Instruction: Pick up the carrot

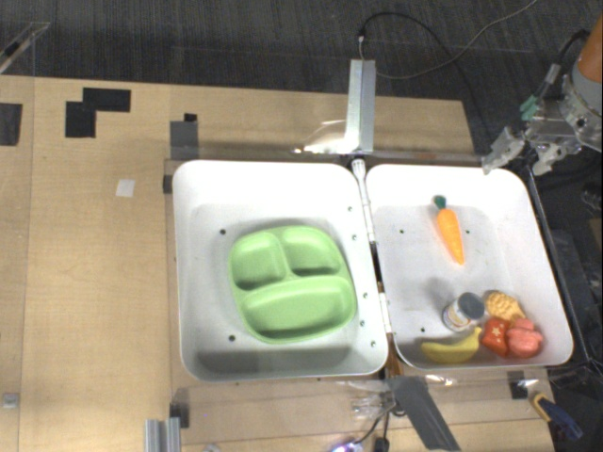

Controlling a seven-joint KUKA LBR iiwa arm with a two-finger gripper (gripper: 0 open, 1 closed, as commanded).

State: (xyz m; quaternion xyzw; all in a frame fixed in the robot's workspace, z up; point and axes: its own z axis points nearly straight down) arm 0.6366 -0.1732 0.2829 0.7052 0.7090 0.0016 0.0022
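The orange carrot [451,233] with a small green top lies in the upper middle of the right bin [513,196], its tip pointing toward the bin's front. My gripper [520,149] hangs above the right bin's far right corner, up and to the right of the carrot and well apart from it. Its two fingers are spread, with nothing between them.
A banana [451,348], a red fruit [513,335], a yellow-orange piece [502,304] and a small grey round object [464,310] crowd the right bin's front corner. The left bin [203,205] holds a green divided plate [254,252]. A metal post [362,106] stands behind the bins.
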